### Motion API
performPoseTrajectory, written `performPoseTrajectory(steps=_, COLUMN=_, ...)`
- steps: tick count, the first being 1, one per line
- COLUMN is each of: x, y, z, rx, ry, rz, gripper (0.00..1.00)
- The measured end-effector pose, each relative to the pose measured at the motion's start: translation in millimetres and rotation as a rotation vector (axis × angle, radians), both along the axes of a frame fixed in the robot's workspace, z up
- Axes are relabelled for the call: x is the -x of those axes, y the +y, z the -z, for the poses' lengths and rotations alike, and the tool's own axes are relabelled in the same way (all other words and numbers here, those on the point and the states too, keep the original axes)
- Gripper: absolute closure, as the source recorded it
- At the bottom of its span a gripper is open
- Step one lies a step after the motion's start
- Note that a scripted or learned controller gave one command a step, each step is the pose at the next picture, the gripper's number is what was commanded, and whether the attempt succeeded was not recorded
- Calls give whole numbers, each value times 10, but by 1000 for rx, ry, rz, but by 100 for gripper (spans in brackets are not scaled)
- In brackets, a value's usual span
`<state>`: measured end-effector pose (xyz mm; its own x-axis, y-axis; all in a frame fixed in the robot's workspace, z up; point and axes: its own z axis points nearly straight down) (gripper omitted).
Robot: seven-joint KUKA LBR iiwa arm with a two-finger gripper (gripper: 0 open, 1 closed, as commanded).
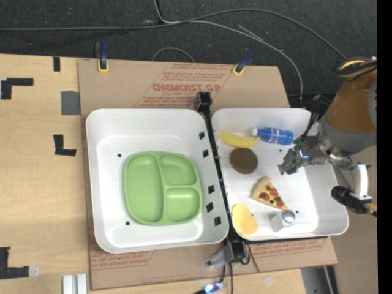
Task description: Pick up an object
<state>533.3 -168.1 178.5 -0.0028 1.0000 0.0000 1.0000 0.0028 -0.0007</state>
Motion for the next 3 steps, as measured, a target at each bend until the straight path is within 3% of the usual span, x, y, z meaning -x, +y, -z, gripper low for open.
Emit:
performPoseTrajectory(steps=1, x=-14, y=3, z=-384, rx=0, ry=0, rz=0, gripper=100)
performPoseTrajectory(steps=3, x=-158, y=1023, z=-215, rx=-2, ry=5, rz=-4, gripper=100)
